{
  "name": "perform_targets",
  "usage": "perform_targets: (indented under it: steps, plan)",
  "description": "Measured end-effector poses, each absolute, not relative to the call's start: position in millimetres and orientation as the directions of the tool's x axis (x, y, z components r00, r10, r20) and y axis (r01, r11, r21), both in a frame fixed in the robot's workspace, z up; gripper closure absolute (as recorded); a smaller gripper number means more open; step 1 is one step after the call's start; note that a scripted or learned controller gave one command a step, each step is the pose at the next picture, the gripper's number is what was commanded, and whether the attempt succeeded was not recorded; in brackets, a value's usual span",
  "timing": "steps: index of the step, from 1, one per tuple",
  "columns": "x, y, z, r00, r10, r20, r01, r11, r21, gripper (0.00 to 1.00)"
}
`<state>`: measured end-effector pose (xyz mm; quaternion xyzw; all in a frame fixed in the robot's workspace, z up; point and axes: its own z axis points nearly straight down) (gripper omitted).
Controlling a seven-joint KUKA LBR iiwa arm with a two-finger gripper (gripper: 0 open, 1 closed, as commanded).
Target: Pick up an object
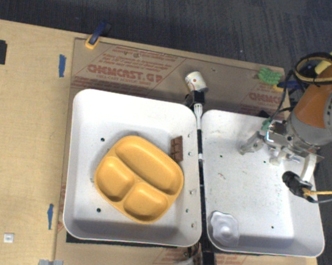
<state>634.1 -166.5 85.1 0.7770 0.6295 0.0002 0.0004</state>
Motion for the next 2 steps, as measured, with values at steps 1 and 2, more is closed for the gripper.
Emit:
perform_targets:
  steps: [1,2]
  plan:
    - [634.9,-166.1,95.8,0.206,0.979,-0.001,0.979,-0.206,0.003,1.0]
    - [630.6,-215.1,175.4,-0.191,0.981,-0.003,0.981,0.191,0.003,1.0]
